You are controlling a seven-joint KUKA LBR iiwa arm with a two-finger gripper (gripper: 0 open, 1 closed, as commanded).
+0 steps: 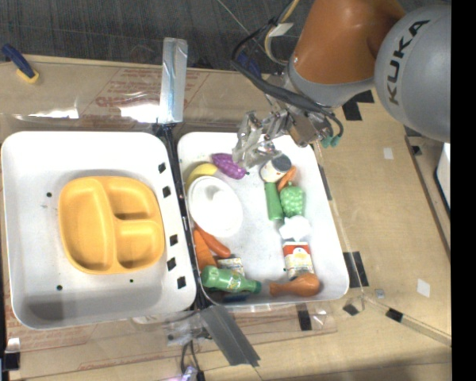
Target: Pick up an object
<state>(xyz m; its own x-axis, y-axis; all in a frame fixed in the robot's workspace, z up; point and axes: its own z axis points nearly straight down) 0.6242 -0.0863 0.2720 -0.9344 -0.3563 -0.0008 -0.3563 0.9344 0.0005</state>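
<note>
My gripper (252, 148) hangs over the back edge of the right bin (333, 244), its two metal fingers apart with nothing between them. Just below and to the left of its tips lies a purple toy (228, 165), next to a yellow piece (201, 171). To the right of the tips are a small dark-and-white round item (279, 165), an orange piece (287, 178), a green cylinder (274, 202) and a knobbly green toy (293, 201). A white bowl (216, 205) sits in the bin's left half.
Along the right bin's front lie a green bottle (227, 279), orange carrot pieces (205, 244), a red-labelled white bottle (298, 252) and an orange drumstick (297, 286). The left bin (24, 173) holds a yellow divided plate (111, 221). Cables hang beside the wrist.
</note>
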